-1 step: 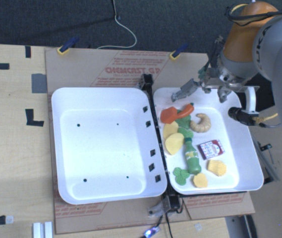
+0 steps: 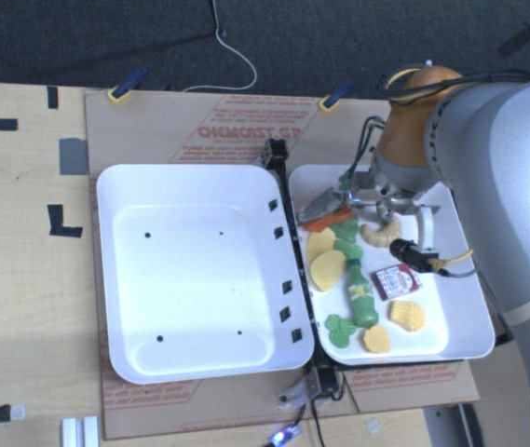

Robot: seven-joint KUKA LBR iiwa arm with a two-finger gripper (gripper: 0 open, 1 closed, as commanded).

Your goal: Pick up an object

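Note:
My gripper hangs low over the far left part of the right bin, reaching in from the grey arm with its orange band. Right under it lies an orange carrot-like piece, partly covered by the gripper. Whether they touch is unclear. Below that sit two pale yellow pieces, a green bottle, a green leafy toy, a yellow corn piece, a small yellow round piece, a red and white packet and a tan curved piece.
The left bin is a white tray beside the right one, joined by a black clip strip. Both rest on a cardboard sheet on the wooden bench. The bulky arm body covers the right bin's far right side.

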